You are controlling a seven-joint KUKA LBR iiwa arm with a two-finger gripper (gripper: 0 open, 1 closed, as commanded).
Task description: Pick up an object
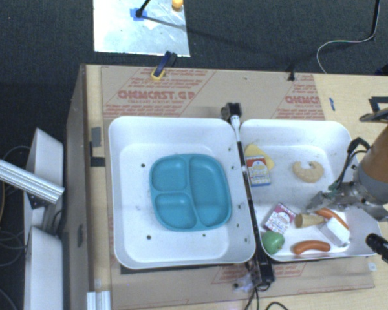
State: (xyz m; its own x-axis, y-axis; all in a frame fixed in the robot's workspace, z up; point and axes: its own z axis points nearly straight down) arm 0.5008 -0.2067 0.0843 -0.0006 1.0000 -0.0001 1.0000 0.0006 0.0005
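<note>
The right bin [291, 129] holds several small items. A tan croissant [308, 170] lies near the back, and a yellow-topped carton [257, 165] sits by the left wall. Toward the front lie a pink box [280, 217], a green fruit [272, 241], a red sausage [311, 246], a tan cone-shaped piece [308, 219] and an orange-and-white piece [334, 225]. My gripper [323, 202] reaches in from the right. It hangs low just above the tan cone and the orange-and-white piece, in front of the croissant. The view shows nothing held in it.
The left bin [130, 173] carries a blue divided plate [189, 191] in its middle. A black clamp [233, 112] sits at the back where the two bins meet. Both bins rest on a cardboard sheet [181, 89]. The arm's orange band [383, 160] hangs over the right bin's right edge.
</note>
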